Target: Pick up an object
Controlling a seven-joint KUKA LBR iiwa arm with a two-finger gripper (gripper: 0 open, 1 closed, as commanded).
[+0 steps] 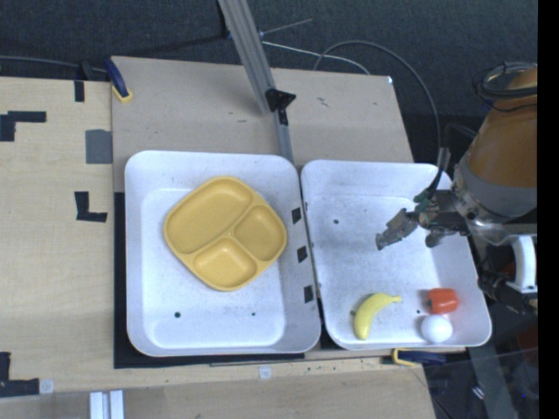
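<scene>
Since the banana (373, 312) looked light, smooth and curved (likely a plastic toy), its thick middle suited a grip; the gripper (410, 229) hung spread, holding nothing.

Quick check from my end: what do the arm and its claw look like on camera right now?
The arm is bulky and rounded, orange on top over a grey wrist section. The claw is dark grey to black, slim and angular, with small greenish marks near its base. A thin dark cable runs along the wrist.

Arm (507, 147) cut off at right edge; tool (410, 230) blurred.
</scene>
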